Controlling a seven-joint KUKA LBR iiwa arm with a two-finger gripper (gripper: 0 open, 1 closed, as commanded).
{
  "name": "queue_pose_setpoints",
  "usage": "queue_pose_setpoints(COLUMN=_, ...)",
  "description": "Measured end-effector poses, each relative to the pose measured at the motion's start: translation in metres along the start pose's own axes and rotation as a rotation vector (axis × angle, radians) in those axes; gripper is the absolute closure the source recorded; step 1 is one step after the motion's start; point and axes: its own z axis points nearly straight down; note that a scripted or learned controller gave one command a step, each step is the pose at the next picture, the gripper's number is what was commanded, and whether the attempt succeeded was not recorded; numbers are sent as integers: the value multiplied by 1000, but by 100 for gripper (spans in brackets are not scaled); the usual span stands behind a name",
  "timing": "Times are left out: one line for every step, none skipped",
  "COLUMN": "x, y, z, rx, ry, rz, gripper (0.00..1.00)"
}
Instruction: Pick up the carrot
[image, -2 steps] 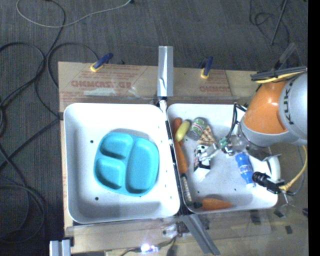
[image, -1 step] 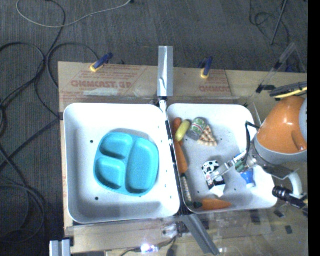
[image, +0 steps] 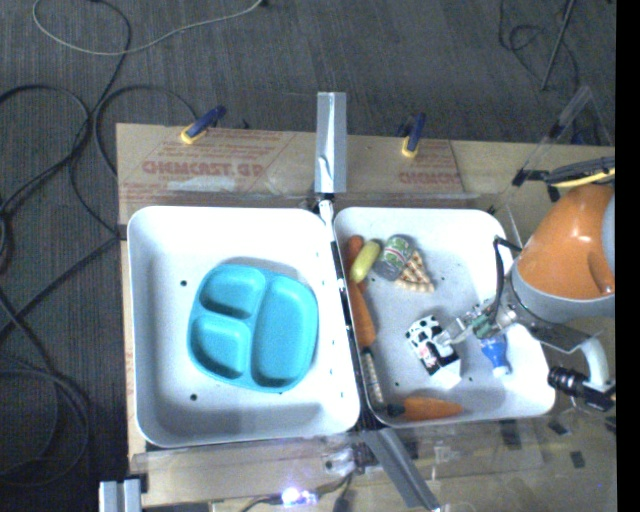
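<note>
Two orange carrots lie in the right bin (image: 520, 400). One long carrot (image: 362, 308) runs along the bin's left wall. The other carrot (image: 432, 407) lies flat by the front wall. My gripper (image: 455, 342) hangs low over the bin's middle right, under the grey and orange arm (image: 565, 255). It sits right against a black-and-white patterned object (image: 430, 343). It is well to the right of the long carrot and above the front one. I see no carrot at the gripper.
A yellow item (image: 365, 260), a small can (image: 400, 246) and a tan wedge (image: 414, 271) lie at the right bin's back. A blue piece (image: 494, 353) lies beside the gripper. The left bin (image: 150, 300) holds a blue divided plate (image: 255, 325).
</note>
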Motion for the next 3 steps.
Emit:
queue_pose_setpoints(x=57, y=71, z=-53, rx=43, ry=8, rz=379, gripper=100)
queue_pose_setpoints(x=57, y=71, z=-53, rx=43, ry=8, rz=379, gripper=0)
queue_pose_setpoints(x=46, y=4, z=37, rx=37, ry=5, rz=374, gripper=0)
